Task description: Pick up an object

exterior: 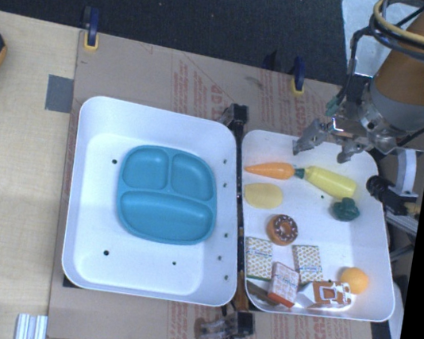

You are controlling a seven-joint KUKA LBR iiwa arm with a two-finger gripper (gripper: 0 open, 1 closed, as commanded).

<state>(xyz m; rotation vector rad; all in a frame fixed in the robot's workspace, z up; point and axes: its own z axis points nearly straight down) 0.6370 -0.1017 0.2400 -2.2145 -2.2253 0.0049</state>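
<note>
Here, 2 white bins sit side by side. In the right bin, a yellow bottle lies lengthwise left-to-right, just below the gripper, whose fingers are spread wide and hold nothing.

A robotics lab test bench is showing here: a pale wooden tabletop is carrying a brown cardboard sheet that blue and yellow spring clamps are pinning at its far edge. Two shallow white plastic bins are sitting side by side on it, a grey and orange industrial robot arm is reaching in above them, and plastic toy foods are lying in the right bin as practice objects.
</note>
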